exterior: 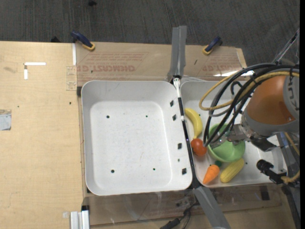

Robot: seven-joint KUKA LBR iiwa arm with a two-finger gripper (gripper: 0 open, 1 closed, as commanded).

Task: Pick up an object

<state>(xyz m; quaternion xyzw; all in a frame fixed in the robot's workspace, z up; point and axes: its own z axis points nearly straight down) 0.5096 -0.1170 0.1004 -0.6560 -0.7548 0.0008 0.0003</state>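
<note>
- Wooden bench (38, 142) carries two shallow white bins; the left bin (131, 92) sits beside the right bin (190, 87).
- Against the right bin's left wall lie a yellow plastic banana (194, 122), a red tomato (198, 147), an orange carrot (210, 173), a green bowl (228, 150) and yellow corn (231, 170) (near its front edge).
- Grey arm (269, 106) hangs above the bowl; the tool's state cannot be told.

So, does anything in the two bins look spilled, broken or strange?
Nothing stands out. The banana, tomato, green bowl, carrot and corn cob lie crowded together but intact in the right bin, under the arm.
</note>
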